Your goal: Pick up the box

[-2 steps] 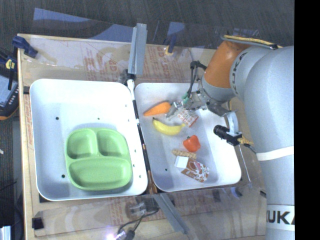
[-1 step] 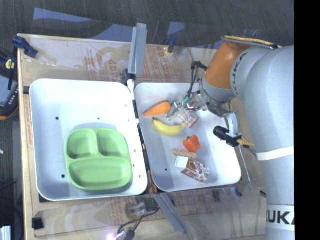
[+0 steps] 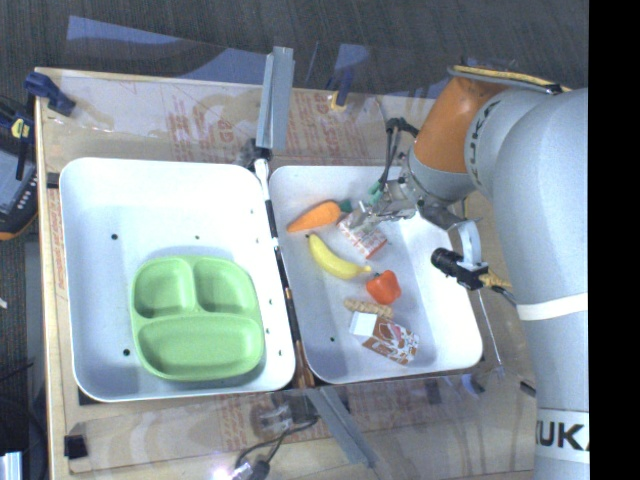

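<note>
Gripper (image 3: pixel 378 208) sits low in right bin (image 3: pixel 455 343), at its upper middle, directly over a small red-and-white packet (image 3: pixel 360 238). Grip state: cannot tell; no item visibly held. Box (image 3: pixel 392 342) lies flat near the bin's lower edge, well apart from gripper, just beside a cracker-like piece (image 3: pixel 368 308) and below a red pepper (image 3: pixel 383 287). Banana (image 3: pixel 336 259) and carrot (image 3: pixel 316 215) lie farther up.

Handling (est.): small carton, light, thin-walled, semi-stiff; crushes under hard squeeze, glossy faces may slip. Rec. hold: across the short sides, mid-length, approach from above.
</note>
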Tool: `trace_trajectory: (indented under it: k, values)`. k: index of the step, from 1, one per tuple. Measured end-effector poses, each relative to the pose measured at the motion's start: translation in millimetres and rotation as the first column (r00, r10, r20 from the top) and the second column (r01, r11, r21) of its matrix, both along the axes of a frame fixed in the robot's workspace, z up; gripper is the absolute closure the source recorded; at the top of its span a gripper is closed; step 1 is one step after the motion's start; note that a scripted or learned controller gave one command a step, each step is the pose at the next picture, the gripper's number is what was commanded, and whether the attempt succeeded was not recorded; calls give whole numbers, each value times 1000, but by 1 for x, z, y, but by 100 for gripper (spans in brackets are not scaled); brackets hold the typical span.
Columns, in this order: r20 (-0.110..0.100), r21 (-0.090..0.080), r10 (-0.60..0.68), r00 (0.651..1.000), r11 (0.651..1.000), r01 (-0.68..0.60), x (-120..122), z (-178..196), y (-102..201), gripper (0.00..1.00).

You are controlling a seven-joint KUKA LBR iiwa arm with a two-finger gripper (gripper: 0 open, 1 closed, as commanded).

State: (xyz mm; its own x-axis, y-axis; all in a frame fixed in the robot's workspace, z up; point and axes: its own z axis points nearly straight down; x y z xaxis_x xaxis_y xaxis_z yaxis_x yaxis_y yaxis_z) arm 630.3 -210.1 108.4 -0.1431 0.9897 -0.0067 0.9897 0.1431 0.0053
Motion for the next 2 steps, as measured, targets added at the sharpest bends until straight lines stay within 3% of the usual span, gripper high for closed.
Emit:
trace_trajectory:
  k: [1,2]
  values:
    - [0,0,0,1000,1000,0,0,0,0,0]
    - [-7,5,-8,1000,1000,8,15,-16,0,0]
